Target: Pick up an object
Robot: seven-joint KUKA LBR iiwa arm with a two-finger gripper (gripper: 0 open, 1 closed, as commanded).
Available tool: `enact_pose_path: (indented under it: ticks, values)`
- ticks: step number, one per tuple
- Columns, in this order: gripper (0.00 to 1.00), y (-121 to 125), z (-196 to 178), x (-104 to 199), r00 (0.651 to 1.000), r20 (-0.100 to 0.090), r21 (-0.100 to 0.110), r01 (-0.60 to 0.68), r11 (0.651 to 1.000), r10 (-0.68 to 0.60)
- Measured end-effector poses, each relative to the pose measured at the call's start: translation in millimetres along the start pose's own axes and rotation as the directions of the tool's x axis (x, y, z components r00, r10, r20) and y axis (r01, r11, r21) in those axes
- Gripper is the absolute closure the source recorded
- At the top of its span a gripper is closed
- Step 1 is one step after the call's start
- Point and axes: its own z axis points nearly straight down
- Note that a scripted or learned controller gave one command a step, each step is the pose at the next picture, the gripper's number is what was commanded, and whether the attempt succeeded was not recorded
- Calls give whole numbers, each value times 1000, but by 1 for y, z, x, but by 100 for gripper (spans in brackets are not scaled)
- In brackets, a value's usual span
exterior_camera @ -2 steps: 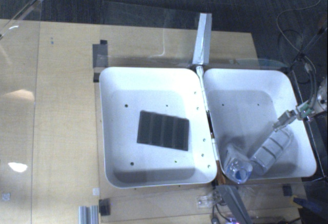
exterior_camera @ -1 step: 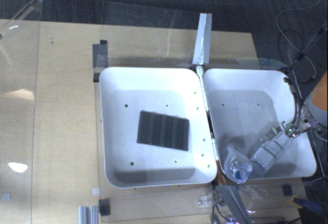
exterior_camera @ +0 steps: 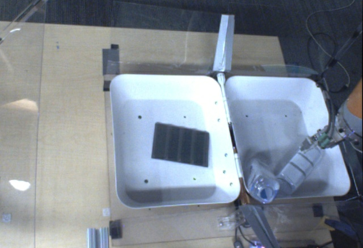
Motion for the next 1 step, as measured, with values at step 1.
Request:
enact_pose_path:
  ticks: [1]
  values:
    - [0, 0, 0, 0, 1000, 0, 0, 0, 1000, 0]
